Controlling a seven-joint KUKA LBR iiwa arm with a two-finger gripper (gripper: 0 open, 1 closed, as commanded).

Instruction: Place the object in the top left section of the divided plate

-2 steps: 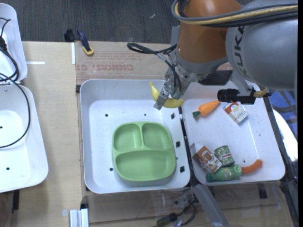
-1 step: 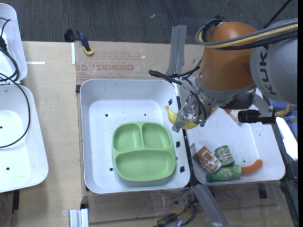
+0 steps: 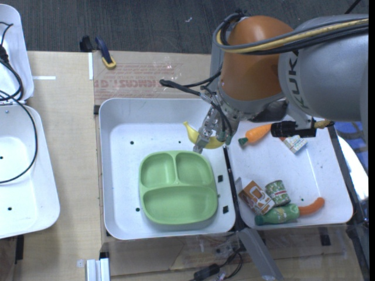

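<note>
A green divided plate [image 3: 176, 208] lies in the left bin, with two small sections at its far side and one wide section at the near side. My gripper [image 3: 206, 138] hangs just beyond the plate's far right corner. A yellow banana [image 3: 194, 133] sits between its fingers, curving out to the left of them. The gripper is shut on the banana, which hovers over the bin floor near the dividing wall, right of the plate's top left section.
The right bin [image 3: 328, 186] holds a carrot [image 3: 256, 134], a small white packet [image 3: 296, 143], a brown box [image 3: 255, 196], a green can [image 3: 277, 192], a green pouch [image 3: 278, 215] and an orange sausage-like piece [image 3: 310, 205]. My arm covers the far part of the right bin.
</note>
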